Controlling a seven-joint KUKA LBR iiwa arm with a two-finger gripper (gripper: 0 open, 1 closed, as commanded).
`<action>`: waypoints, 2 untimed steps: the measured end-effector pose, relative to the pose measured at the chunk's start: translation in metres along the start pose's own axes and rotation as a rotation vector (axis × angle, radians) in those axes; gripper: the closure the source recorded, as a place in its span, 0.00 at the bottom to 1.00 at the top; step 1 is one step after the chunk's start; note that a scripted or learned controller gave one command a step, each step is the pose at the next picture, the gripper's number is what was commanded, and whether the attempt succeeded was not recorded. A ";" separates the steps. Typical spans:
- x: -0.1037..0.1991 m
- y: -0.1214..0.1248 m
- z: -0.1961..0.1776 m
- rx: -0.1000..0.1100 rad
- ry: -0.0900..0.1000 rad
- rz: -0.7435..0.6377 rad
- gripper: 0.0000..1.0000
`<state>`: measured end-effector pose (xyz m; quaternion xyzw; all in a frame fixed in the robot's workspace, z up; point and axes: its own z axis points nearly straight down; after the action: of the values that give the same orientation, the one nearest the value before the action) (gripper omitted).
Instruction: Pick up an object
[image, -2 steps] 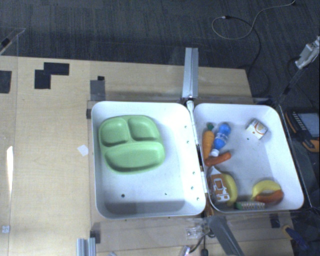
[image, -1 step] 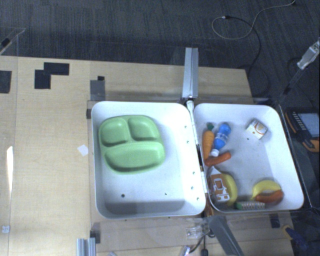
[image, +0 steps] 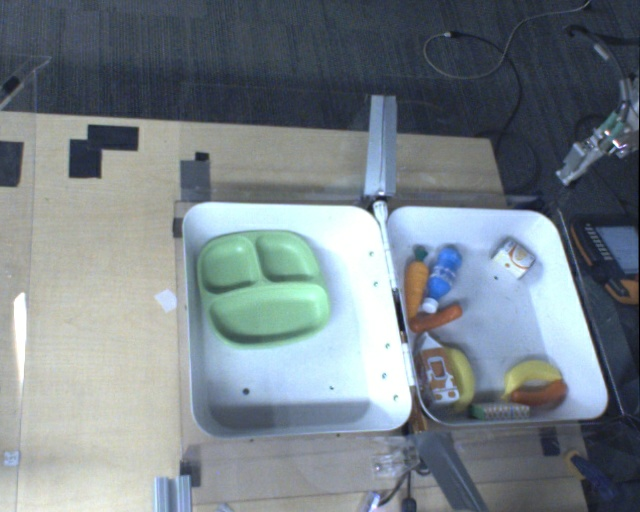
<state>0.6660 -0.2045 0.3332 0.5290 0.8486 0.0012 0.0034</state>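
The jaws are hanging far off at the top right, away from both bins, and I cannot tell if they are spread or pressed together. They are not pinching anything.

The toys are lying in the right bin (image: 560, 300). A carrot (image: 416, 283) is lying by the left wall, its long side running up and down the view, its green top pointing to the far wall. A blue and white bottle (image: 440, 278) is lying just beside it, leaning a little. A small white box (image: 513, 258) is sitting apart near the far corner. A banana (image: 528, 374) is curving near the front wall.

A green plate (image: 263, 287) is sitting in the left bin (image: 300, 400) on the table (image: 90, 330).
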 end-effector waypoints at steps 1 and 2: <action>-0.002 0.004 -0.104 -0.002 -0.004 -0.133 1.00; -0.002 0.004 -0.105 -0.002 -0.003 -0.337 1.00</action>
<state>0.6699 -0.2040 0.4383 0.3792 0.9253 0.0007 0.0054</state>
